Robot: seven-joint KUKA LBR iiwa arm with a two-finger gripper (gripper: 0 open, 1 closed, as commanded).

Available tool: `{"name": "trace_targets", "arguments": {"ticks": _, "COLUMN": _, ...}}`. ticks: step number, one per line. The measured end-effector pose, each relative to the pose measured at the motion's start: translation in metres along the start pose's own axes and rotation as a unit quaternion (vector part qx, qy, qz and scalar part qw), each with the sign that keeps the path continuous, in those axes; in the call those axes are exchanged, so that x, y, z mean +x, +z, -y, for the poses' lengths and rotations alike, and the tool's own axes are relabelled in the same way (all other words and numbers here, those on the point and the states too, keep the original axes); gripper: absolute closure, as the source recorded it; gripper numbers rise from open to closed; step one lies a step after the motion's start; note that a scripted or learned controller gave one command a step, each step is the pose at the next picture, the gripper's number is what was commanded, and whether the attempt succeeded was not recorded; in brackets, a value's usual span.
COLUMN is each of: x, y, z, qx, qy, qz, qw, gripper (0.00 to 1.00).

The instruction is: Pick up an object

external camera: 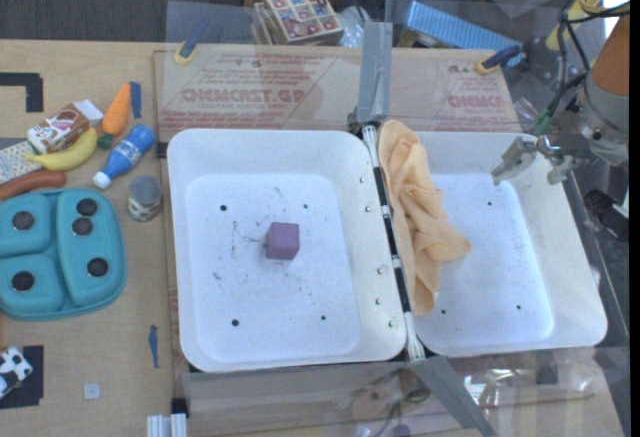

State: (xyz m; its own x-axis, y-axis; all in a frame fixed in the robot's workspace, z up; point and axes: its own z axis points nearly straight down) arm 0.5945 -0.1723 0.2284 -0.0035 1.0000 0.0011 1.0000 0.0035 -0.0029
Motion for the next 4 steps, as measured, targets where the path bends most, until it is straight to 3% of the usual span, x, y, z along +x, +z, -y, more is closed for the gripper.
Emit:
{"name": "trace_targets", "arguments": {"ticks": 1, "x": 0.058, "y": 0.073, "z": -0.073, "qx": -0.002, "qy": 0.011, "qz": 0.001, "qw": 0.9999, "gripper": 0.0}}
{"name": "trace_targets", "arguments": {"ticks": 2, "x": 0.068, "y": 0.137, "z": -0.013, "qx": -0.009, "qy": -0.04, "qz": 0.001, "qw": 0.9992, "gripper": 0.0}}
{"name": "trace_targets", "arguments": {"ticks": 3, "x": -0.026, "y": 0.137, "z": 0.044, "qx": -0.007, "qy": -0.09, "qz": 0.003, "qw": 0.9959, "gripper": 0.0}}
{"name": "trace_targets", "arguments": {"ticks": 4, "x": 0.03, "y": 0.137, "z": 0.001, "qx": -0.01, "qy": -0.22, "qz": 0.005, "qw": 0.9755, "gripper": 0.0}}
